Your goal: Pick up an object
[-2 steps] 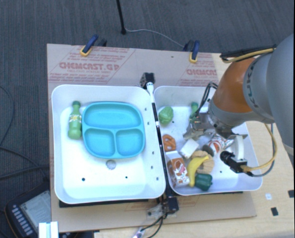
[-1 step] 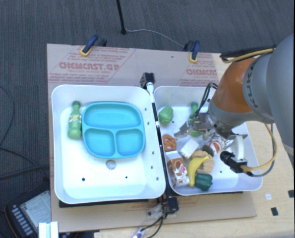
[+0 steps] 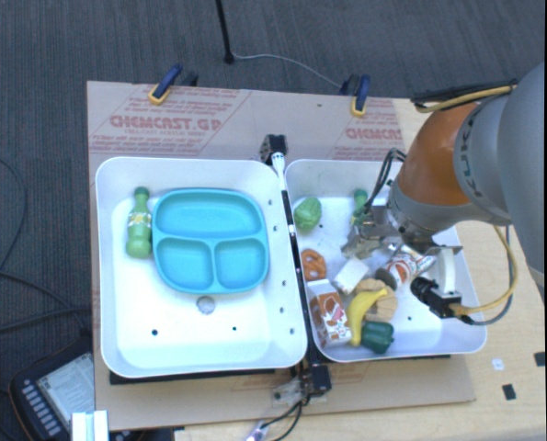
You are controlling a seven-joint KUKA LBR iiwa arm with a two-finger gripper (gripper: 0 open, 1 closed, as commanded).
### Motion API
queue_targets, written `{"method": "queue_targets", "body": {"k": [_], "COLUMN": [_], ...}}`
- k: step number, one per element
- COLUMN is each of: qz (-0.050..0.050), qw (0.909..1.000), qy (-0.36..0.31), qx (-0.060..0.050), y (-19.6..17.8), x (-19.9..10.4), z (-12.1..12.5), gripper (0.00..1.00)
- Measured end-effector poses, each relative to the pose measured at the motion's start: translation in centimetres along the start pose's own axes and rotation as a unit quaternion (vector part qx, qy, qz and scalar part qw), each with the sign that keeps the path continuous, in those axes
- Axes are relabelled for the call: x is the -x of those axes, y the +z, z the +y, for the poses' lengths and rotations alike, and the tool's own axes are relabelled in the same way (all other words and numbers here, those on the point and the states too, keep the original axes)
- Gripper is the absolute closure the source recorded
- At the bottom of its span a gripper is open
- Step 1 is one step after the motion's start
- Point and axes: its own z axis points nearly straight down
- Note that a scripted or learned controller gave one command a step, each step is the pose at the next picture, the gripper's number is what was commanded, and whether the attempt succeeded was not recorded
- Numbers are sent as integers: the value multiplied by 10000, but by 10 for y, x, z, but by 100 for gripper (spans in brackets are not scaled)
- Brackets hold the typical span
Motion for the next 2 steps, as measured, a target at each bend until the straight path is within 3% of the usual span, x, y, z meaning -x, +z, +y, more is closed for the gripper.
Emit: {"method": "queue_targets", "body": {"k": [1, 2], "qz": [0, 6], "qw": [10000, 10000], "qy": [-1, -1], "qx": [0, -2], "y": [0, -9], "x": [0, -1], "z": [0, 0], "gripper": [0, 100]}}
